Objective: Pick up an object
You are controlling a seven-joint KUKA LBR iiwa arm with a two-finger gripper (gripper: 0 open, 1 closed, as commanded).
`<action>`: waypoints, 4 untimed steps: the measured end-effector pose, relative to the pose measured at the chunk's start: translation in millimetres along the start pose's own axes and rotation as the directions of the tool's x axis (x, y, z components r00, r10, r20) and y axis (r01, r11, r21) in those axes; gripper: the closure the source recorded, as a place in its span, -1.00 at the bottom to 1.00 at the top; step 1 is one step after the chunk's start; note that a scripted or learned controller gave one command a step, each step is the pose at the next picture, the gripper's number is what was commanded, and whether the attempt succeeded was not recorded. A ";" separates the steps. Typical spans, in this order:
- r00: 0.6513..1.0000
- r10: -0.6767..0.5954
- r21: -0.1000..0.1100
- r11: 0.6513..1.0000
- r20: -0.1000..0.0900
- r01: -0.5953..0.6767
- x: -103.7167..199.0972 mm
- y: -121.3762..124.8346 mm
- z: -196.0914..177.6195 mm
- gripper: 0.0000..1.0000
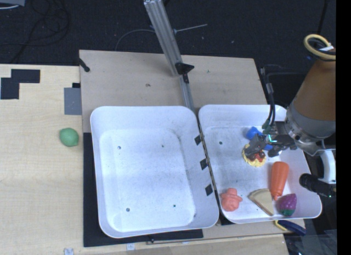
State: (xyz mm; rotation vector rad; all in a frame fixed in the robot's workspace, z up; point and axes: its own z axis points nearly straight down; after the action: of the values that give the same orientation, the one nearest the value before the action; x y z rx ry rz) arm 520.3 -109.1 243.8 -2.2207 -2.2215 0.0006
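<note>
Gripper (262, 148): hanging low inside the right bin, reaching in from the right, sitting right over a small yellow and red toy. Whether it's gripping anything, I cannot tell.
Arm (317, 97): coming in from the right edge, orange band showing above the grey wrist.
Yellow toy (254, 159): lying in the right bin just under the gripper, partly covered by it.
Blue piece (253, 133): sitting just up and left of the gripper, close beside it.
Carrot (278, 178): lying lengthwise in the right bin, below the gripper, clear of it.
Purple fruit (287, 203): resting near the bin's lower right corner, just under the carrot's tip.
Tan wedge (262, 199): lying beside the purple fruit, to its left.
Pink toy (231, 199): sitting near the bin's lower left corner.
Right bin (230, 118): holding all these toys.
Left bin (143, 171): lying alongside, touching the right bin.
Green ball (69, 137): resting out on the bench, left of both bins.
</note>
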 end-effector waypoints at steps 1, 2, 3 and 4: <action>1.000 0.000 0.000 1.000 0.000 0.000 0.0 0.0 0.0 -1.00; 1.000 0.000 0.005 1.000 -0.001 0.000 -0.1 -0.4 63.0 -1.00; 1.000 0.000 0.004 1.000 0.000 0.000 -2.7 -3.8 106.2 -1.00; 1.000 0.000 0.000 1.000 0.000 0.000 -2.4 -3.7 153.1 -1.00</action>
State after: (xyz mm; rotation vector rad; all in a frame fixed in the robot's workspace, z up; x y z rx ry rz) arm 516.5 -111.5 90.7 -2.2208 -2.2217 0.0005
